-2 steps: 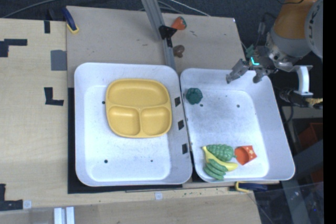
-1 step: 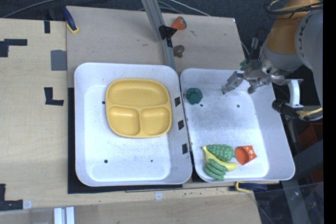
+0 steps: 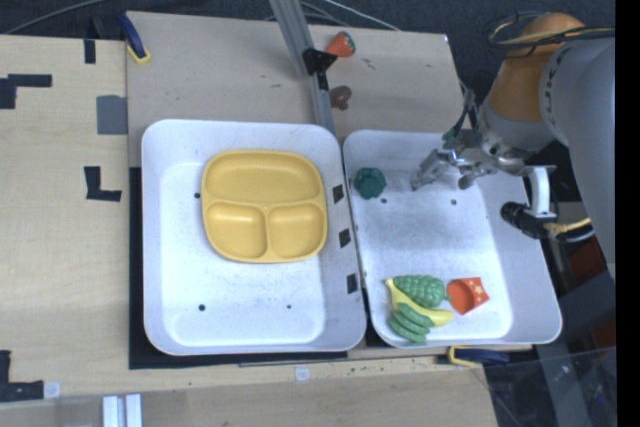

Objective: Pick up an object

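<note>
Camera view shows the gripper (image 3: 441, 170), fingers spread and holding nothing, near the right bin's (image 3: 520, 255) far edge, the green ball (image 3: 369, 182) just toward the left bin.

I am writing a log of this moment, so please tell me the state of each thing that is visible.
end effector: above the right bin's upper part, holding nothing
yellow plate: flat in the left bin
dark green ball: loose in the right bin, upper left
green toys: piled at its lower edge
orange toy: beside them
</note>
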Robot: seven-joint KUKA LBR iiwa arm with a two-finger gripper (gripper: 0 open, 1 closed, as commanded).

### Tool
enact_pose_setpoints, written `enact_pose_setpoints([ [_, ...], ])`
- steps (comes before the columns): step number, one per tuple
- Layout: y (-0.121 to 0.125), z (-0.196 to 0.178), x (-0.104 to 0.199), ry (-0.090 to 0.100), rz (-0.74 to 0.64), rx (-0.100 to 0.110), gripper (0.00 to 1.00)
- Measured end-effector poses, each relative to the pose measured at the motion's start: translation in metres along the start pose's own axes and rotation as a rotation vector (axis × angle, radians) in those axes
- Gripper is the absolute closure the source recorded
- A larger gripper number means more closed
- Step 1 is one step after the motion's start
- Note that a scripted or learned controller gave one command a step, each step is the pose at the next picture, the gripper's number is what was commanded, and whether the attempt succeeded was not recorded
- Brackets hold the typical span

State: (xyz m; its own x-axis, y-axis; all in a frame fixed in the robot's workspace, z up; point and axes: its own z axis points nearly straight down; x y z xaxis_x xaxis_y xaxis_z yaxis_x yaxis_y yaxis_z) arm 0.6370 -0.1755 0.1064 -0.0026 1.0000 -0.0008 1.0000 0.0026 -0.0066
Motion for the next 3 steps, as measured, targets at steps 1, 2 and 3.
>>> enact_pose_setpoints([
  [1,0.000,0.019,0.001,-0.001,0.000,-0.003,0.00],
  [2,0.000,0.008,0.002,-0.001,-0.002,-0.004,1.00],
  [3,0.006,-0.045,-0.007,-0.001,0.001,-0.010,1.00],
])
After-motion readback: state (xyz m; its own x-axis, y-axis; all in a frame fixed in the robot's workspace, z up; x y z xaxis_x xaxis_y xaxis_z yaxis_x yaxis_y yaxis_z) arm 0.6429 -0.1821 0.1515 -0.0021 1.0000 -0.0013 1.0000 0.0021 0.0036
